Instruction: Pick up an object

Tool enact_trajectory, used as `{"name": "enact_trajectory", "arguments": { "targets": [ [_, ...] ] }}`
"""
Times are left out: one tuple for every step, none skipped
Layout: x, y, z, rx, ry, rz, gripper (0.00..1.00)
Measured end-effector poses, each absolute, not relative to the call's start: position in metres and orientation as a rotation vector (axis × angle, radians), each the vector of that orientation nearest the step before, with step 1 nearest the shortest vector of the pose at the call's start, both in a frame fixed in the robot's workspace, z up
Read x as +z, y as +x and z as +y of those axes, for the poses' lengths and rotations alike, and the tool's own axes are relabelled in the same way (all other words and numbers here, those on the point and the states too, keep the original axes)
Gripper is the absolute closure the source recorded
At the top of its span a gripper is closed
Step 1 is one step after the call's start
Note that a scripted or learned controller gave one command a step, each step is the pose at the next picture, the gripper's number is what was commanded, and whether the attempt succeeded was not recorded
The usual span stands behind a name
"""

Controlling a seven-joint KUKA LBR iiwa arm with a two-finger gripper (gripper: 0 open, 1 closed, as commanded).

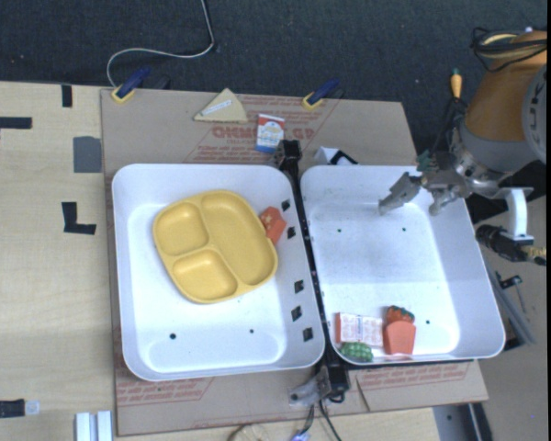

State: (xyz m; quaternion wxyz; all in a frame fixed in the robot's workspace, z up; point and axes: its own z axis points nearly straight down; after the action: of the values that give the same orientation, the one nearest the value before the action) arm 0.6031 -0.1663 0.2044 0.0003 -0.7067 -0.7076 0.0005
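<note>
The gripper (421, 193) is hovering with fingers spread and holding nothing over the right bin (459, 246), its orange toy (399, 335) lying unpicked near the front edge.

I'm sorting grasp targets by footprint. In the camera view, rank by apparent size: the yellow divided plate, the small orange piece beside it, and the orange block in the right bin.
1. Yellow divided plate, by far the largest.
2. Orange block.
3. Small orange piece; partly hidden by the plate, so ranks 2 and 3 are uncertain.

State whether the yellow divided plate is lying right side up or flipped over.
Right side up. The yellow divided plate lies flat in the left bin with its three hollow compartments facing the camera, raised ridges visible between them.
</note>
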Motion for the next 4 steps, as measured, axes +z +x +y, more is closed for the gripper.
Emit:
{"name": "enact_trajectory", "arguments": {
  "targets": [
    [0.099, 0.504, -0.175, 0.005, -2.219, -2.216, 0.00],
    [0.087, 0.486, -0.179, -0.006, -2.224, -2.228, 0.00],
    [0.167, 0.579, -0.205, 0.000, -2.222, -2.224, 0.00],
    [0.086, 0.503, -0.157, 0.000, -2.219, -2.221, 0.00]
  ]
}}
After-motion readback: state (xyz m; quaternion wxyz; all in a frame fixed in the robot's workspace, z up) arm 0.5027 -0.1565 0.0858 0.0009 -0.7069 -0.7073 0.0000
